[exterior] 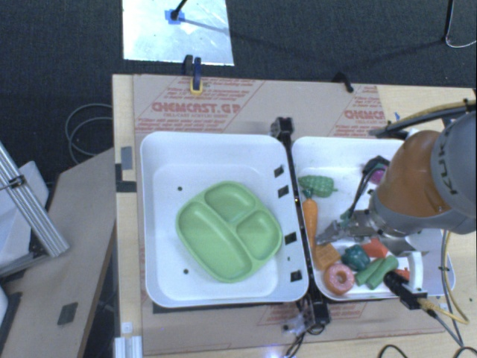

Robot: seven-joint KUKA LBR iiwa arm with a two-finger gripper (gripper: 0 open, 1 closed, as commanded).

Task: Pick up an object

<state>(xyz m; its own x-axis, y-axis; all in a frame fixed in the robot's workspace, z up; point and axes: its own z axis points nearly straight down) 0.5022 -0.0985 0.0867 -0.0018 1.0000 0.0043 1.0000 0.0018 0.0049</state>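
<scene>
— Two bins on the tabletop (246,103): left bin (160,162) holds a green divided plate (228,231).
— Right bin (339,154)?
— Toys — carrot (310,216), green veg (317,184), pink donut (340,279), teal piece (355,257).
— Claw (332,235)?
— Low over the carrot's lower end, beside the toys — can't tell if it's clenched or released.
</scene>
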